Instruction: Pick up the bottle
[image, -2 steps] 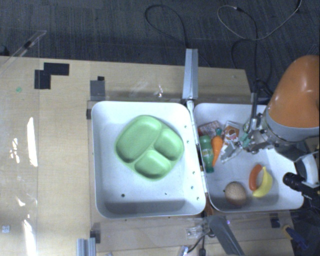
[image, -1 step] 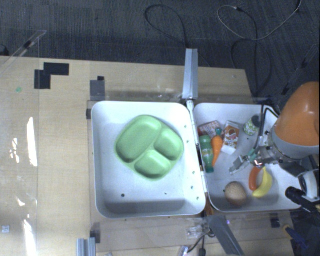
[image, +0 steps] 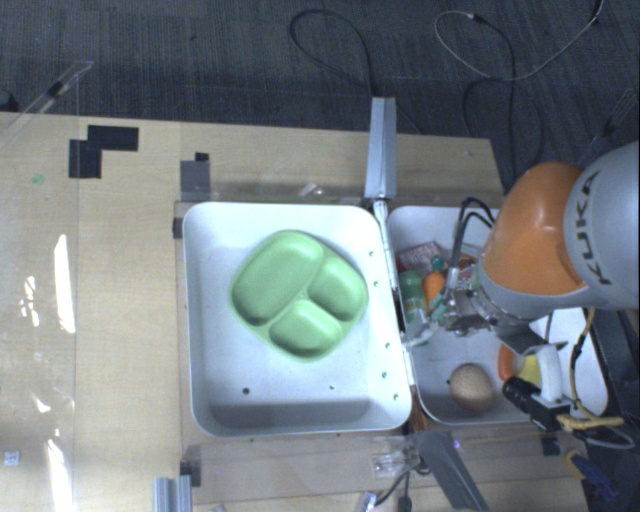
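Over the right bin (image: 432, 405) my arm (image: 560, 245) is reaching in from the right, and the gripper (image: 447, 312) sits low among the clutter against that bin's left wall. I can make out metal parts of the tool there, but whether it is spread or closed I cannot tell from this slanted view, and nothing is visibly caught in it. What I take to be the bottle (image: 411, 293) is the slim dark green item lying along the left wall of the right bin, just beside the gripper on its left; it is small and partly hidden, so I hold that identification loosely. Near it lie an orange piece (image: 433, 285) and a red-and-white packet (image: 418, 257), both close to the tool, and a brownish round object (image: 472, 386) rests toward the front of the same bin, apart from the rest. The left bin (image: 215, 400) holds a green three-compartment tray (image: 300, 292) and plays no part here. My judgement is that the approach is made and the gripper is down at picking height, but a grasp is not confirmed and the lift remains to be done.
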